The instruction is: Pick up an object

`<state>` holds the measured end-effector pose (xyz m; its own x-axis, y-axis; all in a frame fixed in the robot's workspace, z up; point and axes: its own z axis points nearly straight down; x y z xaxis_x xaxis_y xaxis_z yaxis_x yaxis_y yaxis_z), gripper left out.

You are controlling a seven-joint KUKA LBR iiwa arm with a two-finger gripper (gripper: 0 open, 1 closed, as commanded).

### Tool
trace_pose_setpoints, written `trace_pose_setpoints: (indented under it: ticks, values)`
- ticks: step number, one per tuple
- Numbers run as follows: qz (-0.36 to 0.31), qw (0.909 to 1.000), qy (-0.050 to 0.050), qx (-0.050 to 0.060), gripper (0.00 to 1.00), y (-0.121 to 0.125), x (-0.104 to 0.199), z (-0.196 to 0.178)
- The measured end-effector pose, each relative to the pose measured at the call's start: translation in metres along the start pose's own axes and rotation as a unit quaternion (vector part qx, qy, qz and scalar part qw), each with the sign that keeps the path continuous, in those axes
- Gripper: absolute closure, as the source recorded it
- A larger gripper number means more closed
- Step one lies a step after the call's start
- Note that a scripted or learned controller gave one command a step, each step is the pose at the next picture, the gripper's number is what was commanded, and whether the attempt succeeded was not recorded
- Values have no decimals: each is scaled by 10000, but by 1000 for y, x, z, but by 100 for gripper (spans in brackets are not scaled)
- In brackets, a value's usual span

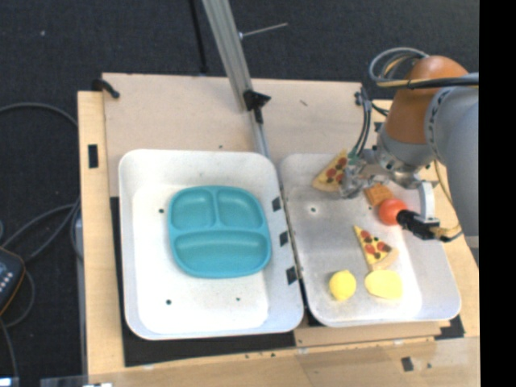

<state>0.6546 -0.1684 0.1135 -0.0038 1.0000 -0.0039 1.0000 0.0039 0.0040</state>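
My gripper [352, 181] hangs low over the far part of the right bin [322, 232], right beside a pizza slice [329, 172] that lies at the bin's far edge. The gripper's body hides where it meets the slice. Just right of the gripper lies a small orange-brown piece [376, 193], and a red-orange ball [391, 210] sits beside that. A second pizza slice [375, 248] lies further forward. At the bin's near side sit a yellow lemon-like piece [342, 285] and a flatter yellow piece [384, 285].
The left bin [145, 297] holds a teal divided plate [218, 230]. A slanted metal post [230, 43] rises from the bench behind the bins. The grey arm with its orange band [419, 95] reaches in from the right, with cables around the wrist.
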Motion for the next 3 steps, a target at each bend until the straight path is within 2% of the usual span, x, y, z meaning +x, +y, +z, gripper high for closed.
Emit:
trace_pose_setpoints:
  ticks: [2, 3]
  values:
    - [13, 10000, 7, -18, 100, -13, 0, -118]
    - [8, 10000, 8, -11, 100, -12, -2, -156]
